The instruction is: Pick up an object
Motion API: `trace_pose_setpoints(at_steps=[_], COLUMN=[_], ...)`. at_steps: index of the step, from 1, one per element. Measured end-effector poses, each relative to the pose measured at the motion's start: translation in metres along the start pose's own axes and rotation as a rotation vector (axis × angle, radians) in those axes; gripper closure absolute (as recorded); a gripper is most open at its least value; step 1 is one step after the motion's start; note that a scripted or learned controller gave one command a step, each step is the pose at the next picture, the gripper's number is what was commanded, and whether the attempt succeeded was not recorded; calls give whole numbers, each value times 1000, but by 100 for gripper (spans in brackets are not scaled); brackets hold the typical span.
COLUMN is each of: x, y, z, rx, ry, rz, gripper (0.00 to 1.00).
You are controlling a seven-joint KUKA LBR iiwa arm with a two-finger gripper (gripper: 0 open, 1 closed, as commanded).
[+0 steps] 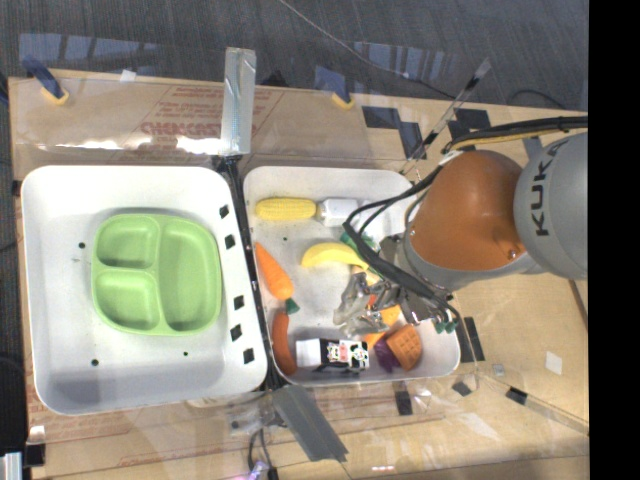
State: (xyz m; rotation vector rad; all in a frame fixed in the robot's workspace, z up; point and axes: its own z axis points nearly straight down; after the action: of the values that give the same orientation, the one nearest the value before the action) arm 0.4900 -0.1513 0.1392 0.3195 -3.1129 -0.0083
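My gripper (pixel 362 306) reaches down into the right bin (pixel 300 180), below the arm's orange band. It hovers over the bin's lower middle, just under a yellow banana (pixel 332 256). A corn cob (pixel 285 209) lies at the bin's top, with a white bottle (pixel 341 208) beside it. An orange carrot (pixel 274 272) lies along the left wall. A reddish sausage-like piece (pixel 281 340) lies below it. A small black-and-white carton (pixel 338 353) sits at the bottom edge, with a waffle cone and a purple piece (pixel 400 348) to its right. Nothing visibly sits between the gripper's tips.
The left bin (pixel 45 268) holds a green divided plate (pixel 158 272). A divider wall with black clips separates the two bins. Cables run from the arm over the right bin's top right corner.
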Motion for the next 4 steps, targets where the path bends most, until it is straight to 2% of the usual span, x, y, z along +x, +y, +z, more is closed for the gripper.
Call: trace_pose_setpoints(at_steps=[1, 2, 3, 4], x=[-41, -58, -96, -132], y=[73, 82, 65, 82], z=[-133, -127, -117, -105], rx=[11, 7, 8, 6], ry=[-25, -11, -9, -8], rz=[-121, -256, -471, -420], gripper=[100, 100, 100, 100])
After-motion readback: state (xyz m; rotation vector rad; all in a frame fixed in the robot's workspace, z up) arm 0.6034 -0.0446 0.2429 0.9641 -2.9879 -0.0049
